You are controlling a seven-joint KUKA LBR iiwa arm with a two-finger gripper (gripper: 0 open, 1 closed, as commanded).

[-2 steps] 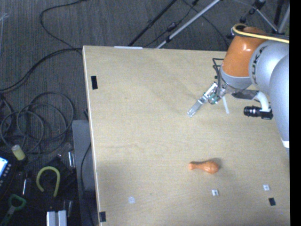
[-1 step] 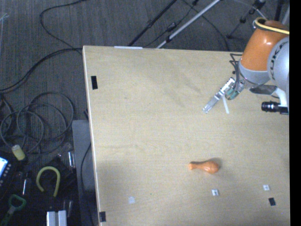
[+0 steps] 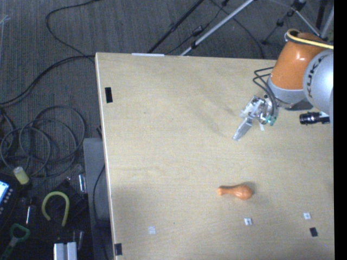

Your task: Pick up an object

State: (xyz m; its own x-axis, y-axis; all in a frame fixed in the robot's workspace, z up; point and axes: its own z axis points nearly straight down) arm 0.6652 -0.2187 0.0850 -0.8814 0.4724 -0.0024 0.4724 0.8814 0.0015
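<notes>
Floor clutter: several dark cables [image 3: 43, 140] loop on the grey carpet left of the bench; one yellow-green hook-shaped piece [image 3: 56, 204] lies low among them, and what may be a tool handle sits at the bottom left corner, too small to name.
Bench [image 3: 162, 145]: one, pale wood, tilted in view, its near left corner at the bottom edge.
Marks on bench: one black tab [image 3: 109, 95] near the upper left edge; a few small pale and dark tags [image 3: 248, 221] toward the lower right.
Object [image 3: 236, 192]: one, orange, pear-like with a narrow neck pointing left and a rounder bulb at the right, lying flat on the bench.
Arm [image 3: 303, 75]: one, grey with an orange band, entering from the right.
End effector [image 3: 242, 131]: one, angled down and to the left, nothing between its fingers; whether they are apart or together cannot be told from this angle.
Object versus end effector: the object lies below the end effector in the view, nearer the camera, well apart and not touching.
</notes>
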